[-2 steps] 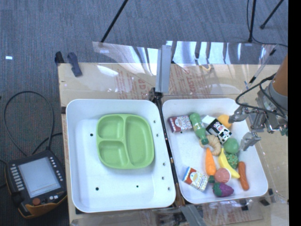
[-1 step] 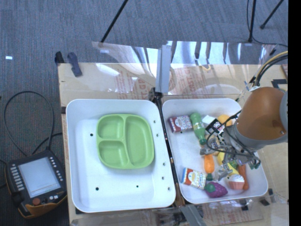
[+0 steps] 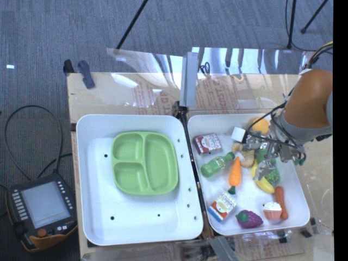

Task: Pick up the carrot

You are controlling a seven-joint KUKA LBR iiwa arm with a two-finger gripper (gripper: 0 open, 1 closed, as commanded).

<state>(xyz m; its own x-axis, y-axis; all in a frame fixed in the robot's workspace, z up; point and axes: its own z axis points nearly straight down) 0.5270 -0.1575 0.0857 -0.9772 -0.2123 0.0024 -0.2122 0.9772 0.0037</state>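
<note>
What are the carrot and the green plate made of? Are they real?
The carrot looks like toy plastic: smooth, even orange with a tidy green tip, so probably not real. The green plate looks like moulded plastic too, one flat matte colour with three rounded sections. I can't be fully sure from above.

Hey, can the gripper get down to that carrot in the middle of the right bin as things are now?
Probably yes. The carrot lies uncovered on top, with the gripper just to its right. The green bottle and a cracker-like piece crowd it, so a clean grasp could be tight.

Printing on the red packet (image 3: 207,143) and carton (image 3: 222,206) is illegible.
</note>
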